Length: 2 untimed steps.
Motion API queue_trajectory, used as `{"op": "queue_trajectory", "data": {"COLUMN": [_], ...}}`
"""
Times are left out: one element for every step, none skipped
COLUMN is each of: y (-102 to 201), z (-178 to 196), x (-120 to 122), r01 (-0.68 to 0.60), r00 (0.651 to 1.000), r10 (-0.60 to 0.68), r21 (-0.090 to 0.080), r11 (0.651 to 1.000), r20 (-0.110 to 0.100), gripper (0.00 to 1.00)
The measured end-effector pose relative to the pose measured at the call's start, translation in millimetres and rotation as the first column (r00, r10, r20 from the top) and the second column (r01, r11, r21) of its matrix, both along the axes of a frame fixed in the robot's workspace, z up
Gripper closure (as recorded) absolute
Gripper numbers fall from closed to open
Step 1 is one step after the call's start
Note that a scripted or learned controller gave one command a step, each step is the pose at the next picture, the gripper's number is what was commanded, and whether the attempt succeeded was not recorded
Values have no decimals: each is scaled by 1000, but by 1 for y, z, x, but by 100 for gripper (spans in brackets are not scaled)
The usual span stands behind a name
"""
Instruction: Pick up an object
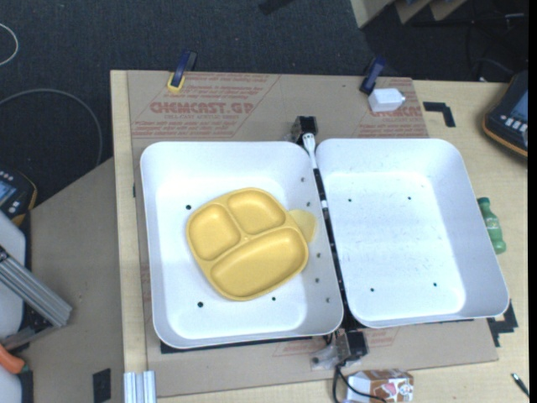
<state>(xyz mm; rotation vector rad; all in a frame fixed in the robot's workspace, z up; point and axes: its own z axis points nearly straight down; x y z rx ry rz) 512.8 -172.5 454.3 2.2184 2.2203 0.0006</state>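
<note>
A yellow divided plate [247, 243] with three compartments lies in the left white bin [164, 175], a little right of the bin's middle and turned at a slant. A small pale yellow piece [305, 223] peeks out from under the plate's right edge, near the bin's right wall. The right white bin [453, 183] sits beside it.
The bins rest on a cardboard sheet [252, 99] held by clamps [179, 71] at the back. A green object [492, 223] lies by the right bin's outer edge. A white block [386, 100] sits behind the right bin. Cables and a metal bar [33, 290] lie at the left.
</note>
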Motion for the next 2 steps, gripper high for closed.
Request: {"op": "queue_trajectory", "data": {"y": [11,117], "z": [-99,-104], "x": [-12,-35], "r01": [2,-7], "r00": [1000,1000], "r10": [-2,7], "r21": [4,5], "r11": [1000,1000], "r20": [-10,-7], "gripper": [100,100]}}
